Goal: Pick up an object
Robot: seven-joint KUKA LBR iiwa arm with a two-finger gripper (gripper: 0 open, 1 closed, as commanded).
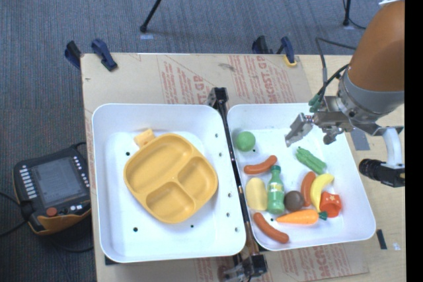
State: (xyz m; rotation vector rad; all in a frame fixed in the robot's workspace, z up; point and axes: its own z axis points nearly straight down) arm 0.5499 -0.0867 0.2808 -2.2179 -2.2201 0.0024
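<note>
Left bin (106,142): yellow divided tray (170,176) lying flat, three compartments, tab toward the far-left corner.

Right bin (362,208) holds the toy food. Green ball (246,141) at the far-left corner, sausage (260,164) just below it. Then a yellow potato-like piece (256,194), green bottle (275,190) touching its right side, brown ball (293,200) next to that. Second sausage (271,228) at the near edge, carrot (301,217) just right of it. Green bean pod (310,160), banana (320,189), red pepper (331,205) on the right.

Claw (312,130) hovers over the bin's far right part, fingers spread, nothing between them. Bean pod is the closest item, just below the claw; the rest sits nearer the camera, apart from it.
</note>
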